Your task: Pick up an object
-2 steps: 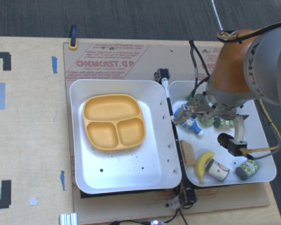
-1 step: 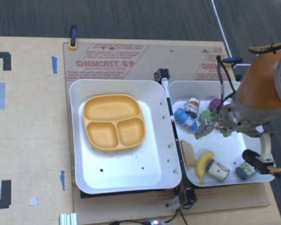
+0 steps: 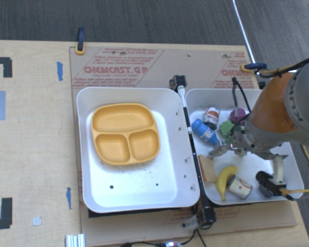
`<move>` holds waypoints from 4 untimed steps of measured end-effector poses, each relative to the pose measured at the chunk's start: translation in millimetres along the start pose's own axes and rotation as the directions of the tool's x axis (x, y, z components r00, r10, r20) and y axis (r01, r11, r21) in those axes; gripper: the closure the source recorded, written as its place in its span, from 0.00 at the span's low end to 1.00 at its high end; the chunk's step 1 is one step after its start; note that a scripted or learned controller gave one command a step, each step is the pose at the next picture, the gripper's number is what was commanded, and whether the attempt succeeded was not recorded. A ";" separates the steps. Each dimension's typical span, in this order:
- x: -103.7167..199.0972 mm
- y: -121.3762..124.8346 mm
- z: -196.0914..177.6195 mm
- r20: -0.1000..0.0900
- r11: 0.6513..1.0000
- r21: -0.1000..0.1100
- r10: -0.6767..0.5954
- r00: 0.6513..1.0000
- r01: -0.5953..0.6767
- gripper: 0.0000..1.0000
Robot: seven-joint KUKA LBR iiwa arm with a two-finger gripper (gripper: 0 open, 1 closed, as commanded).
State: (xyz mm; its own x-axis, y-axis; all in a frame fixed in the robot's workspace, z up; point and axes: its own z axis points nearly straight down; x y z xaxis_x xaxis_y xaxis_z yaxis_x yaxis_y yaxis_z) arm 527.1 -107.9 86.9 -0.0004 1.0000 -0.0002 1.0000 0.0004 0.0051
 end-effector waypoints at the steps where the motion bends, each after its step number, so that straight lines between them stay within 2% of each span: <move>1: 13.2 -14.7 -0.3 0.002 1.000 -0.003 0.001 1.000 -0.001 0.00; 2: 13.9 -35.8 -0.6 0.002 1.000 -0.005 0.001 1.000 -0.001 0.00; 3: 13.4 -33.6 -11.6 0.004 1.000 -0.011 0.001 1.000 -0.001 1.00; 4: 115.1 30.3 -98.3 -0.002 1.000 0.003 -0.002 1.000 0.002 1.00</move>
State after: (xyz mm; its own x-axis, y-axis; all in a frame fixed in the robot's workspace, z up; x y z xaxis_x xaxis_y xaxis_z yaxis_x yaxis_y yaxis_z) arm 556.8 7.2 185.4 -0.0025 1.0000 0.0019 1.0000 0.0025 0.0021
